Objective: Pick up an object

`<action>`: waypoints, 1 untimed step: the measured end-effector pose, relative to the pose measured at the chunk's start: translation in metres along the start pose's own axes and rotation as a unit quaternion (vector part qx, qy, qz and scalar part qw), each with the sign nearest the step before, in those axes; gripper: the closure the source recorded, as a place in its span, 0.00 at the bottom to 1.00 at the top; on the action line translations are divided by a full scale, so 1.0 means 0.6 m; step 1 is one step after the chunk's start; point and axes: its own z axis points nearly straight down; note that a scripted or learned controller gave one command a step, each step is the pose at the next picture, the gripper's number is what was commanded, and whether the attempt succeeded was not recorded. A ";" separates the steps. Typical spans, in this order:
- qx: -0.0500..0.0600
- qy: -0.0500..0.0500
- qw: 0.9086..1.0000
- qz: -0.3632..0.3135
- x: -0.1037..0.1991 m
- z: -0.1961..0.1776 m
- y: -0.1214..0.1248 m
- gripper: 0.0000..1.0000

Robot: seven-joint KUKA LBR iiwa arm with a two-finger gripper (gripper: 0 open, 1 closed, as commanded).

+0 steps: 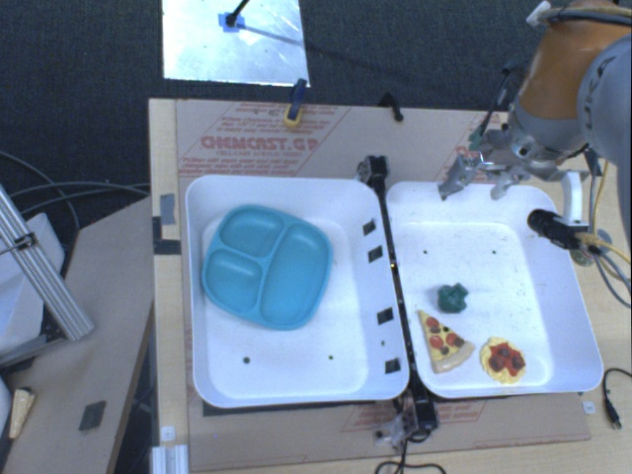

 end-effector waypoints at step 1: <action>0.006 0.000 1.000 0.004 -0.094 0.169 -0.101 0.00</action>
